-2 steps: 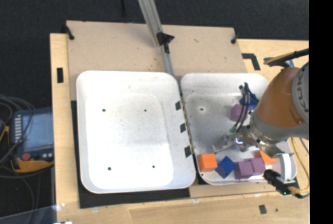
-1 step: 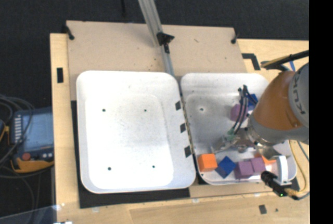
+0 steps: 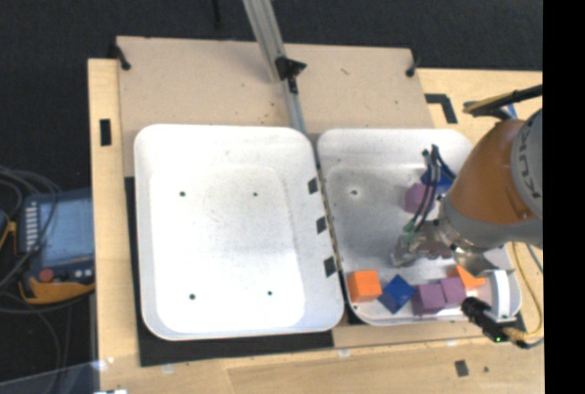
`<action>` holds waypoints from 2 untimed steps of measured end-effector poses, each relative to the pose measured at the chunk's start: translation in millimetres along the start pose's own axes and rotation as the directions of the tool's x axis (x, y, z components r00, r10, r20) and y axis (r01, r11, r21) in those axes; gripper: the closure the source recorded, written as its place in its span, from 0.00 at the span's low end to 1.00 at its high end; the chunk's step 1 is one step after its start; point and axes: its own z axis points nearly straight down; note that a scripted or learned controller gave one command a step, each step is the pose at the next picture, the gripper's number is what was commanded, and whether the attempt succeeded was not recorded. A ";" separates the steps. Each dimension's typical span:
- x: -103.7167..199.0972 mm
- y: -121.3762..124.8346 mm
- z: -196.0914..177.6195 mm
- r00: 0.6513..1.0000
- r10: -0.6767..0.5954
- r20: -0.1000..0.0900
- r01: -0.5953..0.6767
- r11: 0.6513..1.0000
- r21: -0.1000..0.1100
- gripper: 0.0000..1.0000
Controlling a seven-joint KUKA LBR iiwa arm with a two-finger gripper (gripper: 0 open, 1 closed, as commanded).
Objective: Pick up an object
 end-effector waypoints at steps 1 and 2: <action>-2.8 -0.7 -63.3 1.000 -0.014 0.001 0.014 1.000 -0.001 1.00; 4.4 8.3 -117.6 1.000 -0.014 0.000 0.014 1.000 -0.002 1.00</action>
